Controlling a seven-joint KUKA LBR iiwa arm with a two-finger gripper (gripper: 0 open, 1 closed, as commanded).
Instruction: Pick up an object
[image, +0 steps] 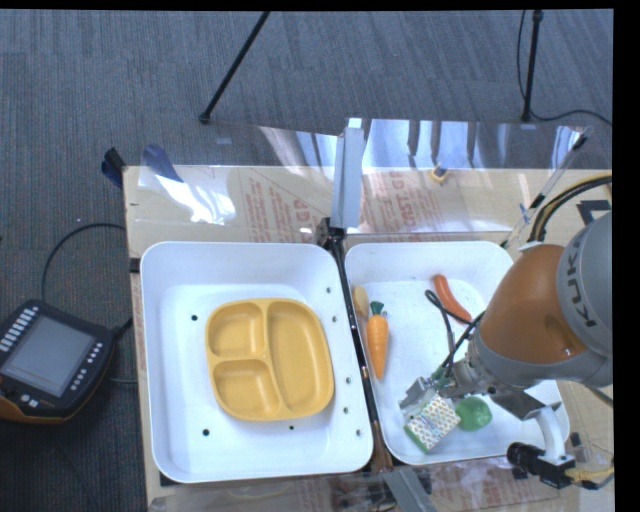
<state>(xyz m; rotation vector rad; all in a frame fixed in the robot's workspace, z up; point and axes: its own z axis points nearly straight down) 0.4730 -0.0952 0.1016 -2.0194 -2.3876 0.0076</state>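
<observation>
The right bin holds a toy carrot with a green top, lying along its left wall. Beside the carrot's top is a small pale yellow piece. A thin red-orange piece lies toward the back. A green ball and a small green-and-white patterned packet sit near the front edge. My gripper hangs low over the front of this bin, just above the packet and left of the ball. The arm's orange band covers the bin's right side.
The left bin holds a yellow three-compartment plate. A clear upright panel stands behind the bins. A handheld pendant lies on the floor at the left, and a black fitting is at the right bin's front corner.
</observation>
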